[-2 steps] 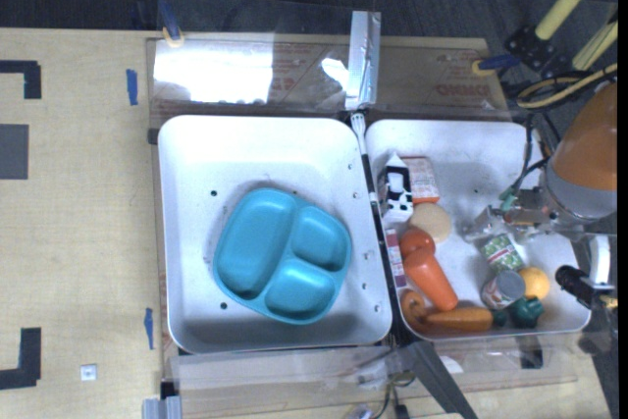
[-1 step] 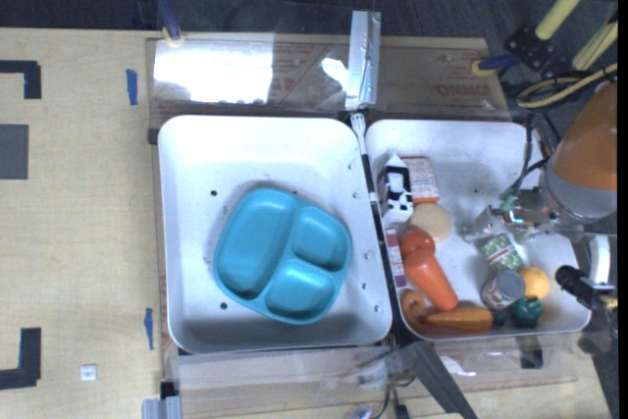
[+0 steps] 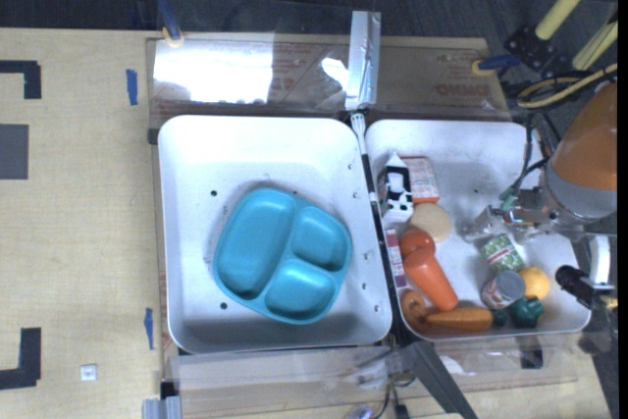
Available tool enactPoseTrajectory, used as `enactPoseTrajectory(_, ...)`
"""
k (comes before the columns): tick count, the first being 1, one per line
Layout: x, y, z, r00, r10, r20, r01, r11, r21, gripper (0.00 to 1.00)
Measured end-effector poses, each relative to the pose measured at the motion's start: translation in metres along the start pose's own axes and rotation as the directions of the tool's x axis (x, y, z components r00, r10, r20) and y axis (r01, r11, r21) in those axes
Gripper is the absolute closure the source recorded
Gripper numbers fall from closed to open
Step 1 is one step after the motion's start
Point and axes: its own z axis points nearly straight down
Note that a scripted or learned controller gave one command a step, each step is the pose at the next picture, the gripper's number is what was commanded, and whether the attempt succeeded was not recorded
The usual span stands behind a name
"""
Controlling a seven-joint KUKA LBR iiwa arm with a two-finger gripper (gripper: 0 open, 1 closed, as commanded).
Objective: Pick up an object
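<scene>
Right bin [image 3: 461, 134] near edge is carrying a hot dog [image 3: 453, 317], an orange bottle [image 3: 429, 274], a can [image 3: 503, 289] and a yellow fruit [image 3: 536, 283]; a cow-print carton [image 3: 396, 191] is lying by its far-left corner. Left bin [image 3: 196, 152] is holding a blue divided plate [image 3: 283, 253]. Gripper [image 3: 505, 216] is hanging over the right bin's right edge, finger state unclear.

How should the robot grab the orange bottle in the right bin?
Probably across the orange bottle's body, coming straight down from above. It lies on its side, slanted, red cap toward the bin's back. The carrot crowds its lower end, so closing on the middle, across the narrow width, looks safest.
</scene>
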Motion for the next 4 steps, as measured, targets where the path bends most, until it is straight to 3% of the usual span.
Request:
enactPoseTrajectory(1,0.000,0.000,0.000,1.000,0.000,0.000,0.000,1.000,0.000,0.00)
enactPoseTrajectory(2,0.067,0.067,0.001,0.998,-0.067,0.005,0.067,0.998,-0.003,0.00)
enactPoseTrajectory(3,0.072,0.122,0.003,0.999,-0.046,0.006,0.046,0.999,0.017,0.00)
enactPoseTrajectory(4,0.001,0.129,-0.023,0.999,0.042,0.003,-0.042,0.999,0.009,0.00)
